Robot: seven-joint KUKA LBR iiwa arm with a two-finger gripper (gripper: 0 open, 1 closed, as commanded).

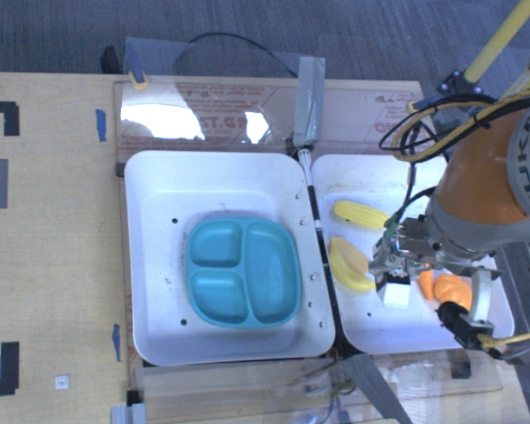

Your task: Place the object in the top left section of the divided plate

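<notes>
Left bin (150, 237) has the teal divided plate (244, 272) sitting roughly centred, w/ white floor open all round it, so decent room there. Right bin (353, 325) is way tighter: the arm (486, 184) covers most of its right side. Gripper (390, 259) is low over the right bin near its left wall, can't tell how far open it is or if it's got anything. Pale yellow banana-ish object (349, 265) lies just left of it, corn cob (360, 213) a bit farther back, orange thing (450, 288) to its right.
</notes>
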